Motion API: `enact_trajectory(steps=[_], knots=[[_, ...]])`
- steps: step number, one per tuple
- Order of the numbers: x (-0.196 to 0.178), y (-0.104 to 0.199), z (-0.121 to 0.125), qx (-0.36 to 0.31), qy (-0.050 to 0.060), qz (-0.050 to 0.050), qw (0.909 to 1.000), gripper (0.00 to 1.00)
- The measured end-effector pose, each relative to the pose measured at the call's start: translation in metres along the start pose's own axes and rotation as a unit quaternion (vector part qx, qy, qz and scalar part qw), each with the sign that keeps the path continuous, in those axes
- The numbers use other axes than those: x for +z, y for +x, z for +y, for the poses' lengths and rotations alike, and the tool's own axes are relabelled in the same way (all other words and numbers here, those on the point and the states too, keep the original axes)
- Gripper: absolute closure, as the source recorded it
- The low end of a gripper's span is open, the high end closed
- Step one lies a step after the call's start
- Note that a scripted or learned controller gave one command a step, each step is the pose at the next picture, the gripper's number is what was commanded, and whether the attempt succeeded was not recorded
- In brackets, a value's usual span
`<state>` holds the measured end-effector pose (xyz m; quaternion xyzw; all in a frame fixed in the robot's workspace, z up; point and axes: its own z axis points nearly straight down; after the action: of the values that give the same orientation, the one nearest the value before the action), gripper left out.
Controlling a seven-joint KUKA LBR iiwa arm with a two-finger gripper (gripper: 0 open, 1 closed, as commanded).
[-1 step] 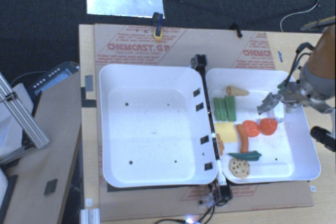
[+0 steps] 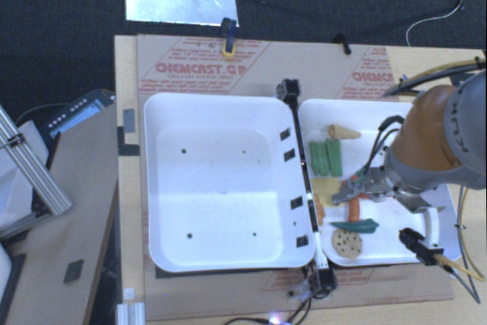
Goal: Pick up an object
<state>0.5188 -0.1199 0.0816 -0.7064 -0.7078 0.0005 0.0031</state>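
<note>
Reaching in from the right over the right bin (image 2: 396, 112), claw (image 2: 351, 192) low among the toys, its open-or-shut state impossible to tell. Just at its tip, an orange carrot-like piece (image 2: 354, 207) (partly hidden), long axis tilted roughly up-down. Just below, a teal pod-shaped piece (image 2: 354, 225) lying left-right; nearby, a green block (image 2: 326, 157), a cone (image 2: 343, 134), a round cookie (image 2: 347, 243). Left bin (image 2: 221, 106) alongside.
</note>
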Motion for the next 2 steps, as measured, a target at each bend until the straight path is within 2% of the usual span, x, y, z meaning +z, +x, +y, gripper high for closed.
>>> enact_trajectory(steps=[1,2], knots=[[-0.016,-0.003,0.003,0.0,-0.004,-0.002,1.0,1.0],[-0.061,0.037,0.016,-0.002,-0.005,-0.002,1.0,1.0]])
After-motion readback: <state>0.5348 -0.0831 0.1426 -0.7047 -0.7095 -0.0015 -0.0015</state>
